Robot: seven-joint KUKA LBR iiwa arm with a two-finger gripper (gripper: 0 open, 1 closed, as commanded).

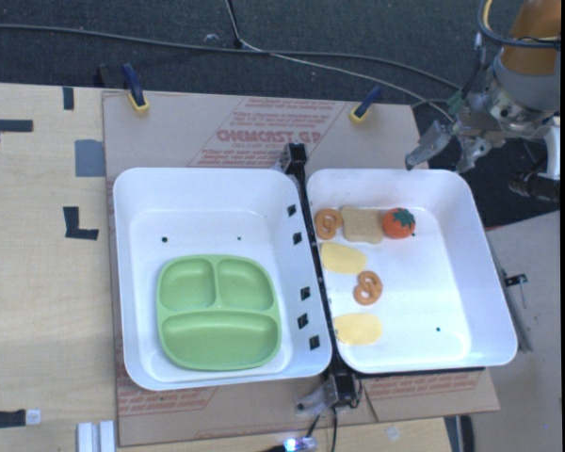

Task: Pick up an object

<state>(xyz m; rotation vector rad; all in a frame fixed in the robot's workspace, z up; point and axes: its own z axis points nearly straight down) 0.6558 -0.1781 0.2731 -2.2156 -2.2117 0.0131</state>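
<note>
Arm parked above the far right corner of the right bin, gripper [443,153] spread open with nothing between the fingers.

Right shallow white plastic bin [485,281] holds all the small items, clustered toward its left side: small orange pretzel-shaped toy [328,222] near the far left corner, tan square toast-like slice [362,225] just beside it, round red toy tomato with green stalk [399,222] touching the slice's right edge. Nearer the camera: pale yellow oval chip [343,258], second orange pretzel toy [367,288], another yellow oval chip [358,328]. Left white bin [132,252] holds a green three-compartment plastic plate [218,311]. Gripper sits apart from every item, outside the bin rim.
</note>
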